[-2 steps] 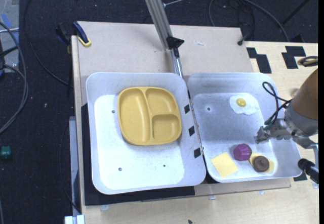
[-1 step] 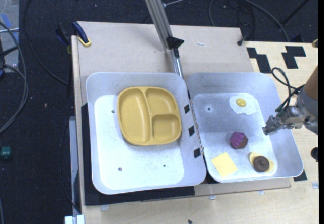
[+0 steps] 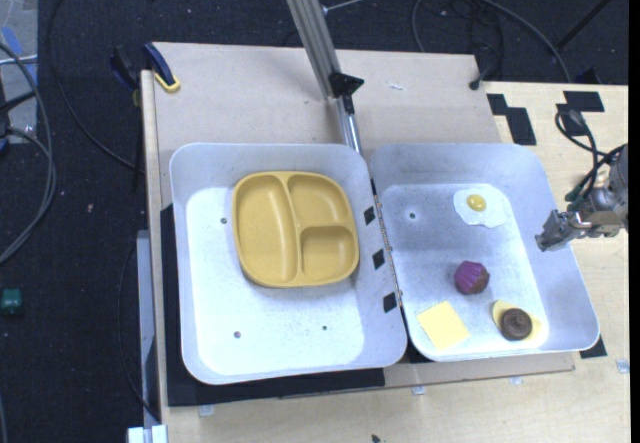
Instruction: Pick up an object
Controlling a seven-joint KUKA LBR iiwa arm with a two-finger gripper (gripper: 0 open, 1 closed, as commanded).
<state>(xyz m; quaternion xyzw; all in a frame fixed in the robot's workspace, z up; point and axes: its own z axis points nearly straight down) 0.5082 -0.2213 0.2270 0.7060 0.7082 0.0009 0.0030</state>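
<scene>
The end effector point(image 3: 556, 231) hovers at the right bin's point(image 3: 560, 281) outer rim; its grip state cannot be told. The approach is in hand. Next: swing inward over the purple ball point(image 3: 471, 277) mid-bin, then descend.

so the light wood bench point(image 3: 250, 101) fills mid-frame, and two shallow white bins sit right on it side by side: left bin point(image 3: 200, 331) at center-left, right bin point(image 3: 560, 281) at center-right, edges touching.
</scene>
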